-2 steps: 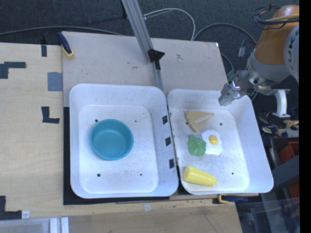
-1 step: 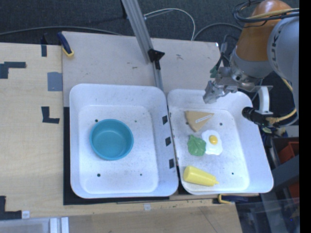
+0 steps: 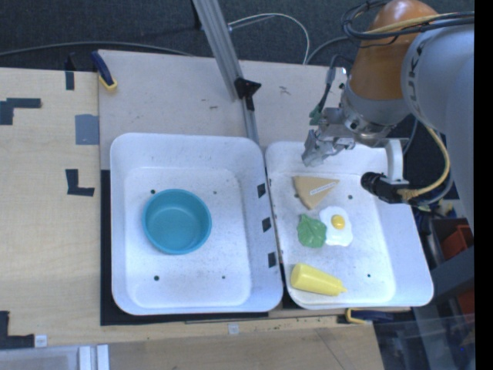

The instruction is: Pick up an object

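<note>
Grey and orange, the arm [image 3: 416, 52] reaches in from the right and bends down over the far edge of the right bin [image 3: 400, 284]. Its orange band sits above the wrist, and dark cables loop around that joint. The wrist points down and a little toward the left, so the gripper [image 3: 314, 157] hangs at the far left corner of the right bin, just above the white floor. I cannot tell whether the claw is spread or pressed together; the tips blur into one grey shape, and nothing shows between them.

Just nearer than the gripper lies a tan wedge [image 3: 313, 190], flat on the floor of the bin, apart from the claw. Toward the middle of the same bin a green lump [image 3: 311, 232] touches a toy fried egg [image 3: 337, 227], the egg on the right. A yellow piece [image 3: 315, 280] lies on its side by the near left corner.

In the left bin [image 3: 131, 160] a blue bowl [image 3: 177, 220] stands upright, left of the middle. Both bins sit side by side on a pale wooden bench [image 3: 46, 230], and a grey metal bar [image 3: 219, 37] slants up from between them at the far edge.
</note>
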Motion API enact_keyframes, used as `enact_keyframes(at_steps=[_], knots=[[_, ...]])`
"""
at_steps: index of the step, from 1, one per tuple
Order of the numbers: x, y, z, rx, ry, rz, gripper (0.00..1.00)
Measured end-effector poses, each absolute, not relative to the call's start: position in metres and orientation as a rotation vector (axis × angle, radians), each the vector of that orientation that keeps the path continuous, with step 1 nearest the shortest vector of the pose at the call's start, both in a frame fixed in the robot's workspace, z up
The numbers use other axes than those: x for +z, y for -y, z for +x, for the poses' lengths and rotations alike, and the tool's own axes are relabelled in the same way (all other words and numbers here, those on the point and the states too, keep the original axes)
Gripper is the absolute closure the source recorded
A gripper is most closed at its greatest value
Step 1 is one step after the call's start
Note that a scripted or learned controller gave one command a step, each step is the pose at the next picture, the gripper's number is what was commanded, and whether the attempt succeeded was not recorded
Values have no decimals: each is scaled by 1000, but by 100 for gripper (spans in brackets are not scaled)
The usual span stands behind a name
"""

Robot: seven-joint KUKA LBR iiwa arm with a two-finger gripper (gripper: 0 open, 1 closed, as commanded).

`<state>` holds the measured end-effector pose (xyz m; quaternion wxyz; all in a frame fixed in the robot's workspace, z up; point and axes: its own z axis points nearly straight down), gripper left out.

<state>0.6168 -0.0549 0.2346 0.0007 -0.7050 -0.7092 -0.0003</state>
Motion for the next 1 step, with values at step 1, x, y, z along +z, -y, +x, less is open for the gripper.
enact_keyframes(at_steps=[1], knots=[[243,3,613,-2,2228,-2212,100]])
